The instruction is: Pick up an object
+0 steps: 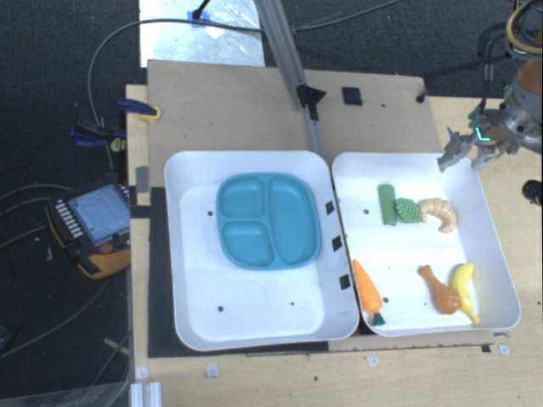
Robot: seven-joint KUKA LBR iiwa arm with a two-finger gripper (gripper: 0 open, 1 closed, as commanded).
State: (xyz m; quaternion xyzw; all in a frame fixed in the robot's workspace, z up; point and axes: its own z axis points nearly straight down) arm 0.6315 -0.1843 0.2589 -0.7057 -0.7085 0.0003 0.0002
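So here's what you've got: the gripper (pixel 468 149) hangs over the right bin (pixel 501 253) at about its 1 o'clock corner, fingers spread apart with nothing between them; inside that bin, a green block (pixel 387 203) sits upright-ish near the middle top, touching a knobbly green piece (pixel 409 211) at its 3 o'clock, and a tan croissant (pixel 440 213) curls just beyond that; down at 5 o'clock a drumstick (pixel 438 289) lies beside a banana (pixel 465 289); a carrot (pixel 366 286) rests at 7 o'clock by the bin wall; the left bin (pixel 191 303) holds a blue divided plate (pixel 268 220).
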